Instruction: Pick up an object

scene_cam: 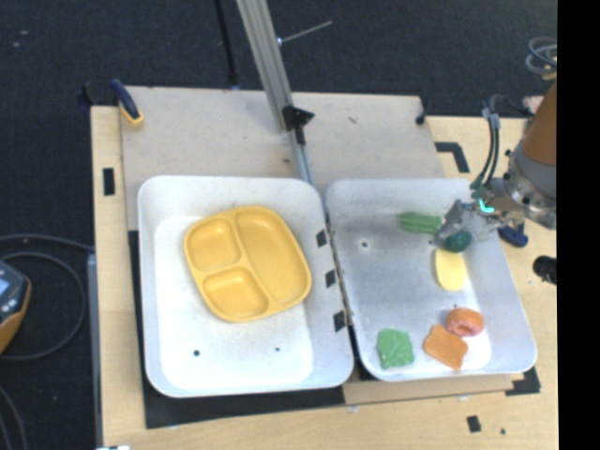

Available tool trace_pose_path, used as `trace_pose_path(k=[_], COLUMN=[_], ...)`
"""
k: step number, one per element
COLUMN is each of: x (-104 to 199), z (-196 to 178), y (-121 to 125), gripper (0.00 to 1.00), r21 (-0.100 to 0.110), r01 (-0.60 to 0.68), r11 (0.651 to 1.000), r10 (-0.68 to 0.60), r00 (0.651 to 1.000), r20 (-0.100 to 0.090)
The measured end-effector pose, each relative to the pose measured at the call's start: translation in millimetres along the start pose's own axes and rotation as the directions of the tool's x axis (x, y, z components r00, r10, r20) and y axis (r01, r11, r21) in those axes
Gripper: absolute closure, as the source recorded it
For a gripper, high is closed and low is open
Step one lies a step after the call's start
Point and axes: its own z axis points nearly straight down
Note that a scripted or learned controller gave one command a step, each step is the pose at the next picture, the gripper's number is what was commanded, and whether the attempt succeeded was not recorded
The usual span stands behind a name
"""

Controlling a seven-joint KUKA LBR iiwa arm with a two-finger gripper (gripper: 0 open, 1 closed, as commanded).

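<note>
A grey KUKA arm with an orange band reaches in from the right edge of the frame, its gripper lowered over the upper right part of the right bin. The tip sits at a small dark teal object, with a green oblong piece just to its left and a pale yellow piece just below. Whether the jaws are apart or together cannot be told at this distance and slant, and no item is visibly held between them.

Toward the lower right of the frame, in the same bin, lie a green leafy-looking item, an orange block and a reddish-orange round piece, the last two touching or nearly so. The left bin carries a yellow divided plate with three compartments. Both bins rest side by side on the table.

As a judgement, the pick appears to be at the reaching or closing stage: the gripper is down among the candidates near the teal object, but every item seems to lie on the bin floor. Securing a grasp and lifting remain to be done.
</note>
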Motion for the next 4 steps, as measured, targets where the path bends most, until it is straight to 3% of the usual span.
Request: trace_pose_path(k=[1,3,4], x=[-0.1,-7.2,-9.9], z=[-1.8,85.6,113.9], y=[1.0,6.0,9.5], gripper=[0.00,0.00,0.00], r21=[-0.004,0.000,-0.013], r01=[0.001,0.000,-0.002], r11=[1.000,1.000,1.000], r10=[-0.001,0.000,0.002], r00=[1.000,1.000,1.000], r20=[0.001,0.002,0.008])
